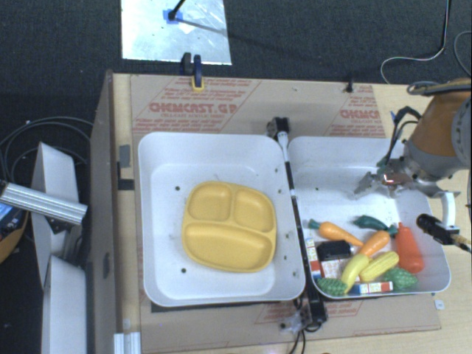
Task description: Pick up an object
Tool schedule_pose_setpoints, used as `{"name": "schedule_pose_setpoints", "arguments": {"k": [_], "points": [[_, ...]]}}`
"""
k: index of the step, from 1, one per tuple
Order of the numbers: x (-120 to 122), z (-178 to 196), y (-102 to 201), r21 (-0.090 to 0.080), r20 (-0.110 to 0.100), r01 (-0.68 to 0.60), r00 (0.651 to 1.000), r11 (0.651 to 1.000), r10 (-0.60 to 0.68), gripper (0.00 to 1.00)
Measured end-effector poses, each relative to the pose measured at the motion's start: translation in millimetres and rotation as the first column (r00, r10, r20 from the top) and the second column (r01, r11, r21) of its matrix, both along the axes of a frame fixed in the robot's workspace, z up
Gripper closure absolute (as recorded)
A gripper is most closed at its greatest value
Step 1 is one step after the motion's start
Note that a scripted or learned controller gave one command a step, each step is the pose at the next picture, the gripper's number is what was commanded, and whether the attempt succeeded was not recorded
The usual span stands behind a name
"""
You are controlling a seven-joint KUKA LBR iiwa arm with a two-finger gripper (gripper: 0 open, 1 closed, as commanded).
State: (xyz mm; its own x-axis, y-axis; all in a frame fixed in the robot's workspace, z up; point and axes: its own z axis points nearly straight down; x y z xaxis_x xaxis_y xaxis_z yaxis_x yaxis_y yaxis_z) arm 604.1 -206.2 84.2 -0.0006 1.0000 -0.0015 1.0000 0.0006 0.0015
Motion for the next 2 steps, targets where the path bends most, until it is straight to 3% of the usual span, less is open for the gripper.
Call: {"name": "schedule_pose_setpoints", "arguments": {"k": [1,2], "points": [[-73,0,0,0.001,0.000,0.000,1.000,1.000,0.000,0.00],[20,89,3,-0.001,0.005,-0.004,1.000,1.000,0.004,0.00]]}}
